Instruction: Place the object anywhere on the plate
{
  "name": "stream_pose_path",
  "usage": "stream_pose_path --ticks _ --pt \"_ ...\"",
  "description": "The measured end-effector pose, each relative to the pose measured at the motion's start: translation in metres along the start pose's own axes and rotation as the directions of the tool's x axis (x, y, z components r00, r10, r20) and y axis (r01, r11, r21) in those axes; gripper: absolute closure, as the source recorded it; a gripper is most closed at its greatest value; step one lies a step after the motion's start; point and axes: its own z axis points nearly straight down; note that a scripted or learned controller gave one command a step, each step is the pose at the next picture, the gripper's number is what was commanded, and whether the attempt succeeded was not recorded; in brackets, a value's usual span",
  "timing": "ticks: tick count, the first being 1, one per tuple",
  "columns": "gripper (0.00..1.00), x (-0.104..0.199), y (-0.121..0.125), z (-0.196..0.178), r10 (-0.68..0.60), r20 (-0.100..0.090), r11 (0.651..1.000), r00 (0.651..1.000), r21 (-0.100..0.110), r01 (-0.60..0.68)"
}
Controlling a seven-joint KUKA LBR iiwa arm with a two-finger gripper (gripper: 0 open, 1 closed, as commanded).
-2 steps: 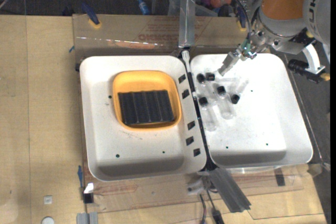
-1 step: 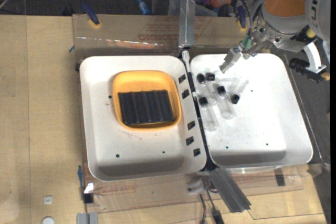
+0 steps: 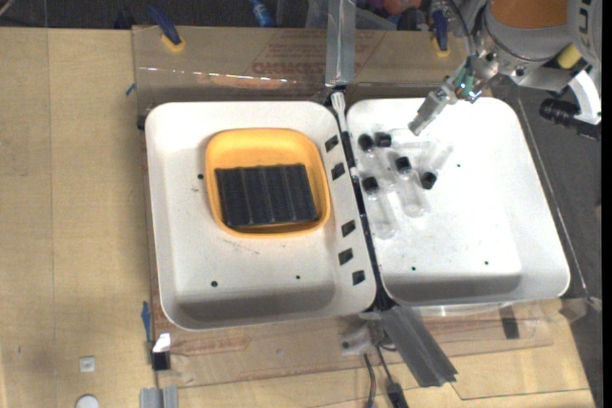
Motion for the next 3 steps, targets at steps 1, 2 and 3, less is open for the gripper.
stream_pose_path --ticks 1,2,3 --pt "0.00 0.001 0.000 0.003 -0.286 -0.004 0.958 0.958 0.000 0.286" --pt "0.00 0.000 -0.009 -0.008 -0.210 -0.003 0.978 0.978 0.000 0.210" --pt "0.00 -0.002 -0.010 -0.001 -0.254 -0.004 0.967 0.967 0.002 0.254"
